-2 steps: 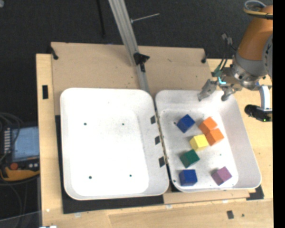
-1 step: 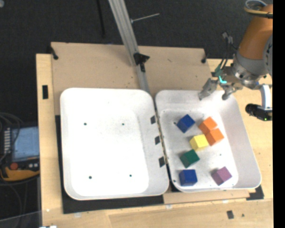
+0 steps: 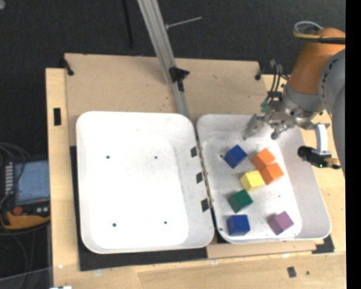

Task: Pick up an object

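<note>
The right bin (image 3: 307, 218) holds several small cubes: a blue cube (image 3: 234, 156), an orange block (image 3: 268, 165), a yellow cube (image 3: 251, 180), a green cube (image 3: 240, 200), a second blue cube (image 3: 238, 224) and a purple cube (image 3: 280, 222). My gripper (image 3: 263, 130) hangs over the bin's far edge, above and beyond the orange block. Its fingers (image 3: 251, 128) are spread apart, with nothing between them.
The left bin (image 3: 135, 179) lies beside the right one. A slanted metal post (image 3: 162, 47) rises behind the bins. A control box with cables (image 3: 24, 191) sits off the bench at the left.
</note>
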You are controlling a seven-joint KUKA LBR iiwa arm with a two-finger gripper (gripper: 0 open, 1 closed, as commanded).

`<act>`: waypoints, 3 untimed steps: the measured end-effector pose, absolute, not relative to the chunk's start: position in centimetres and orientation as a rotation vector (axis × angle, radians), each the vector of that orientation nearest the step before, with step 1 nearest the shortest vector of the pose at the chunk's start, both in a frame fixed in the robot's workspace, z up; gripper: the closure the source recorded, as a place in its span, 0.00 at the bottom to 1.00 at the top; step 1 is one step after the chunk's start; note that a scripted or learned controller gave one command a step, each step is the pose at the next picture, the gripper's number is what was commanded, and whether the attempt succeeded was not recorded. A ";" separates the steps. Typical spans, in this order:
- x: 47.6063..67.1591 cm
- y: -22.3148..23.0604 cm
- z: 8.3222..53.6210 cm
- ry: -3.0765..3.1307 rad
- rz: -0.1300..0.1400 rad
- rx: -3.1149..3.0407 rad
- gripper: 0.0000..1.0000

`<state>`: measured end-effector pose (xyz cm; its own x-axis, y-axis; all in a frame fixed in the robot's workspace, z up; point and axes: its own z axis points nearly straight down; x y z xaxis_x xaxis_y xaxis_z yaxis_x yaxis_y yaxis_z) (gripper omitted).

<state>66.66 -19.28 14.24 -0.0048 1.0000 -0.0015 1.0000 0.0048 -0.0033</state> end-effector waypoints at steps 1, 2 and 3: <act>66.6 -19.3 9.5 -2.230 0.005 -2.213 0.00; 66.9 -19.5 11.1 -2.241 0.001 -2.215 1.00; 67.2 -19.8 15.5 -2.235 -0.005 -2.216 1.00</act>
